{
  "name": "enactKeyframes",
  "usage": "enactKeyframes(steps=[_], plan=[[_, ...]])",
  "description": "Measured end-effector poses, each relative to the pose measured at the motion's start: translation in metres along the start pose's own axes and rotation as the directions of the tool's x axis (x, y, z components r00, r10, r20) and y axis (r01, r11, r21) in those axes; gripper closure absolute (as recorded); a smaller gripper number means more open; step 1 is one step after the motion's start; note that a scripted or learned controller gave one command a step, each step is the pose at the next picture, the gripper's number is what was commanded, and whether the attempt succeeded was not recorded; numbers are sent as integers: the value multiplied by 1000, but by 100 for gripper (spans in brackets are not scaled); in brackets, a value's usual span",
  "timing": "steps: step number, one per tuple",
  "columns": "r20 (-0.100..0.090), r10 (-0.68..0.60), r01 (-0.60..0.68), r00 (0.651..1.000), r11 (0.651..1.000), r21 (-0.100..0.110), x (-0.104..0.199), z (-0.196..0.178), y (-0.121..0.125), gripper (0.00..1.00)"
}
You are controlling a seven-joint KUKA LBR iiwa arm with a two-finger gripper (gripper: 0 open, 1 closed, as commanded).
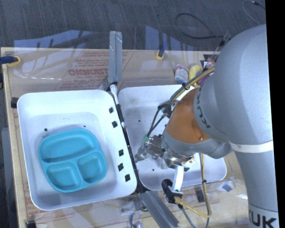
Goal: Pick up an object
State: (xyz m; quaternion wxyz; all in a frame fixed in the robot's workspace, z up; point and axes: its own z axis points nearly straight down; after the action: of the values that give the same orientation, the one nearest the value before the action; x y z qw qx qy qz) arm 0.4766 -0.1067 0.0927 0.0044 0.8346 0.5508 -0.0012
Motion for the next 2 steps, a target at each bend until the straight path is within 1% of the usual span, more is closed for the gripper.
enactKeyframes(steps=[1,2], plan=[[-8,-33,33,999,999,9,-4,-94,100,0],[-8,-160,160,987,987,10,39,-99,-17,0]])
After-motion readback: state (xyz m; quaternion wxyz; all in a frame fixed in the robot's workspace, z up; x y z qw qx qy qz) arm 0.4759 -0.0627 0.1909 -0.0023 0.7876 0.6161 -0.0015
